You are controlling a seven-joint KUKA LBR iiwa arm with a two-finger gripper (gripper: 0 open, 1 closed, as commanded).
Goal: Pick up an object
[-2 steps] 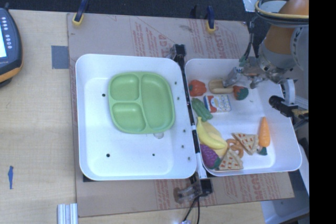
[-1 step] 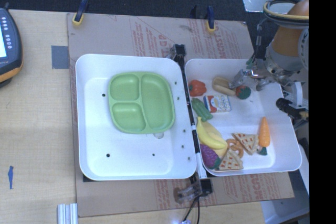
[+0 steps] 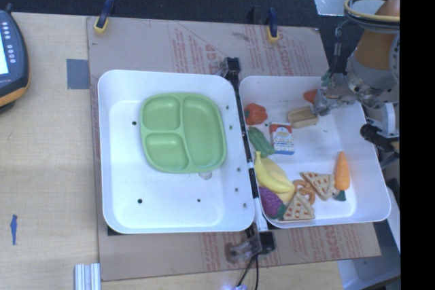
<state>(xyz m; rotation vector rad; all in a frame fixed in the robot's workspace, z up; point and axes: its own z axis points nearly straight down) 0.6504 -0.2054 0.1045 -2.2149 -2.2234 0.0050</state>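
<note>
The gripper hangs low over the far right corner of the right bin, its metal tip just above a tan, block-shaped toy and beside a small red piece that the wrist partly hides; whether it is spread or closed cannot be told from this slanted view, and nothing can be seen held in it. Judging by position, the tan block is the likeliest target, and the chief risk is a glancing contact: it lies at an angle on slick white plastic, so a descent slightly off its middle could push it toward the bin wall instead of catching it. The red piece next to it could also be nudged or pinched by mistake. Further out, along the bin's left wall, lie a rounded red toy, a glossy green vegetable and a small printed carton with flat faces. At the near edge sit a smooth curved banana, a knobbly purple grape bunch, ridged waffle wedges and a tapered orange carrot. The left bin carries a matte green divided plate with three compartments, well apart from the arm.
</note>
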